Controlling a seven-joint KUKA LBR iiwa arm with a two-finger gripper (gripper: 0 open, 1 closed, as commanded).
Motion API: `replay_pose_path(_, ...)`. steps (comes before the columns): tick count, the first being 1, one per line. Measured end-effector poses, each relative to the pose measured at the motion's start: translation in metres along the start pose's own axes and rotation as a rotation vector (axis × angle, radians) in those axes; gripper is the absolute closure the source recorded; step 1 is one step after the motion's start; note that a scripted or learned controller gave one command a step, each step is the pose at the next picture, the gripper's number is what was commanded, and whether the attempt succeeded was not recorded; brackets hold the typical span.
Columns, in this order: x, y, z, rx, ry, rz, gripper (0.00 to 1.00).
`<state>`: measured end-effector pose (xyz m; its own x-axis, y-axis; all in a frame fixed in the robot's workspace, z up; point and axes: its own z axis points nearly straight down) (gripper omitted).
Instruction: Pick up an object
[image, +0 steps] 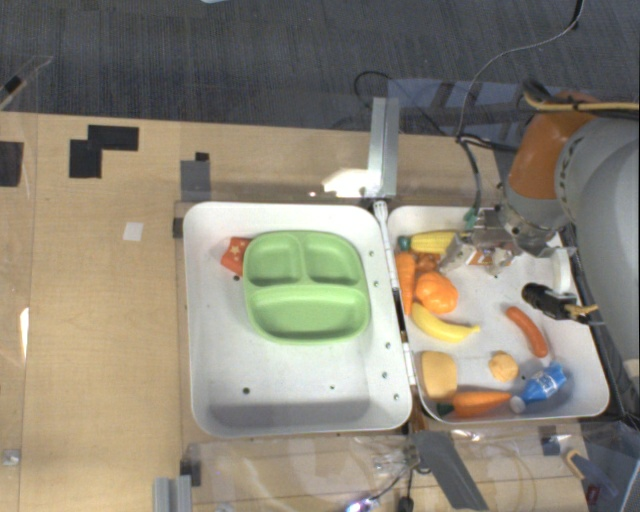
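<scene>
My gripper (480, 250) hangs over the far part of the right bin (590, 400), just right of a yellow corn cob (431, 241). Beside and in front of it lie an orange (437, 293), a carrot (404, 276) and a banana (443, 325). A red sausage (527, 331) lies to its front right. At the near end of the bin are a tan bread block (438, 372), a second carrot (480, 403), a small yellow lump (503, 367) and a blue bottle (544, 385). I see nothing lifted off the bin floor.
The left bin (220, 380) holds a green divided plate (304, 286) with a red piece (234, 256) poking out at its left edge. A metal post (383, 140) stands behind the divider between the bins. The grey arm (600, 170) comes in from the right.
</scene>
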<state>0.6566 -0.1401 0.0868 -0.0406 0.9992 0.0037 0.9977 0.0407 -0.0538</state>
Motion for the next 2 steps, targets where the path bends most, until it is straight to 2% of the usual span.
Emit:
replay_pose_path(1,0.051,-0.043,-0.002,-0.067,-0.015,-0.181,0.00)
replay_pose_path(2,0.053,-0.041,-0.014,-0.073,-0.012,-0.182,1.00)
